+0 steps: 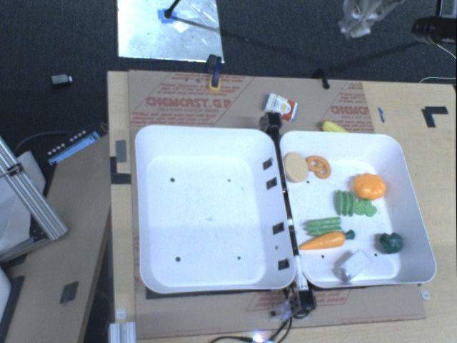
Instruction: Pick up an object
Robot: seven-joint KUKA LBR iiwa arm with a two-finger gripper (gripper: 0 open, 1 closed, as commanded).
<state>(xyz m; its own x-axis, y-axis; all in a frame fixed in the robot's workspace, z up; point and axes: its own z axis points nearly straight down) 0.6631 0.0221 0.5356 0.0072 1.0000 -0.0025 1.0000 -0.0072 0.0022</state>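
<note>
My gripper (357, 21) hangs high at the top right of the camera view, well beyond the far edge of the bench and away from every object. Nothing shows between its pale fingers. The right bin (413, 191) holds several toy foods: a beige disc (295, 166), a pretzel (318, 166), an orange pumpkin (369, 186), a green ridged vegetable (353, 205), green beans (323, 225), a carrot (325, 241), a dark green broccoli (390, 242) and a white block (353, 264).
The left bin (207, 206) sits beside the right one. On the cardboard behind the bins lie a small white and orange packet (280, 106), a yellow piece (333, 127) and a yellow and blue clamp (213, 72). A shiny metal sheet (170, 18) lies on the floor.
</note>
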